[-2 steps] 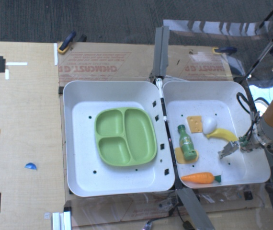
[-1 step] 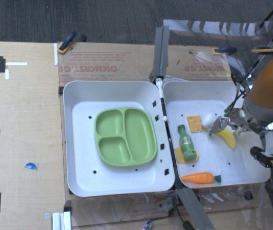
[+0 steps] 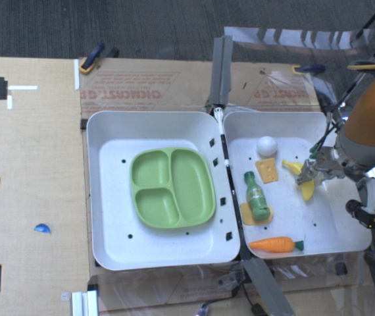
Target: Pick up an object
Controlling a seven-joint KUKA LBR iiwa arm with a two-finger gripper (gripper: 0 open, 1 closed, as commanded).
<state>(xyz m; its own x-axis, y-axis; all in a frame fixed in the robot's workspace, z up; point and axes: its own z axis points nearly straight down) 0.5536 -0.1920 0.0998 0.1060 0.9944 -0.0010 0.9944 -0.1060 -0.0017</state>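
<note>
Currently the desk [image 3: 23, 176] carries two white bins side by side. Left bin [image 3: 108, 242] holds a green divided plate [image 3: 173, 187], sitting roughly centred with bare floor on all sides. Right bin [image 3: 325, 232] holds the smaller items: a green bottle [image 3: 256, 198] lying near the dividing wall on a yellow slab [image 3: 248, 213], an orange carrot [image 3: 274, 245] along the near wall, a cheese-coloured wedge [image 3: 267, 170], a white ball [image 3: 266, 145] and a yellow banana-like piece [image 3: 306, 188].

The arm [image 3: 372, 114] enters from the right, and the end effector [image 3: 314, 173] sits low over the yellow piece, seemingly touching it (whether its fingers are apart or clamped cannot be told at this scale).

Progress assessment: the approach appears done; a confirmed grasp and lift remain outstanding, as nothing is visibly raised.

Clearance: the right half of the right bin's floor is open, giving withdrawal room. The wedge and the ball lie near the target; the carrot lies well apart.
</note>
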